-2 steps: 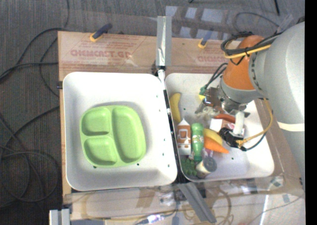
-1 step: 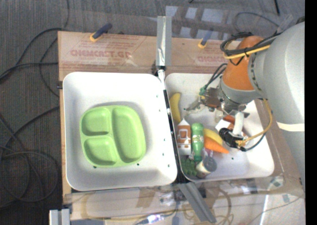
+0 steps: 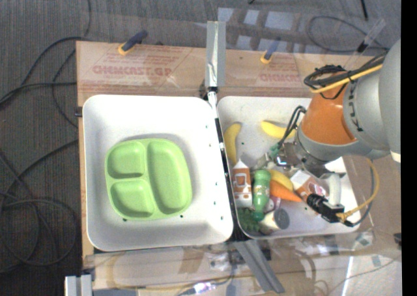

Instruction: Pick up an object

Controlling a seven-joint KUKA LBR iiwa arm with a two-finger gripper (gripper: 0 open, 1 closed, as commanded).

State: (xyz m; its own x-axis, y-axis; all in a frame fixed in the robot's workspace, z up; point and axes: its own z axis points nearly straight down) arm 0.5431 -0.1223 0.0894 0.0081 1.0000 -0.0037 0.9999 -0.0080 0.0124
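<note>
My arm reaches in from the right over the right bin (image 3: 293, 103), its orange band above the wrist. The gripper (image 3: 285, 156) is low in the bin's middle, just above a pile of objects. Right below it lie a small yellow piece (image 3: 281, 178) and an orange carrot-like object (image 3: 285, 190). A green bottle (image 3: 260, 189) and an orange-and-white carton (image 3: 242, 182) sit to its left. A yellow banana (image 3: 231, 142) lies along the bin's left wall, and another yellow piece (image 3: 273, 128) lies behind the gripper.
The left bin (image 3: 98, 112) holds a green divided tray (image 3: 150, 178). A dark round object (image 3: 281, 218) and green leafy toy (image 3: 249, 218) lie at the right bin's front. A metal divider (image 3: 212, 53) stands between the bins at the back. Cables trail around the bench.
</note>
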